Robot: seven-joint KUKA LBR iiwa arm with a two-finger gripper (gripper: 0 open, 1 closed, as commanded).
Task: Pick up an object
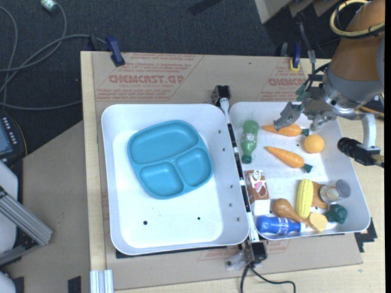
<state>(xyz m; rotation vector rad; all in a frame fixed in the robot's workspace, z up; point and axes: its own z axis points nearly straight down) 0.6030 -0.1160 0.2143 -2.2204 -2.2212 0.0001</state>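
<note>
Camera view has the gripper (300, 116) down at the far end of the right bin (357, 207), right over a small carrot (284, 129). One grey finger (286, 115) sits on or just beside the carrot, but whether the claw is open or clamped, and whether it's got anything, I honestly can't tell from this angle.

My guess is that carrot is the target, since it lies off on its own up there and is easier to get at than the pile at the near end. A bigger carrot (287, 156) and an orange ball (313, 143) lie near it, with a green bottle (248, 139) against the divider side. The corn (304, 195), blue bottle (278, 226) and the rest are jammed together, so a clean grab there looks harder.

The left bin (119, 163) just holds a blue divided plate (170, 157), probably the drop-off side.
</note>
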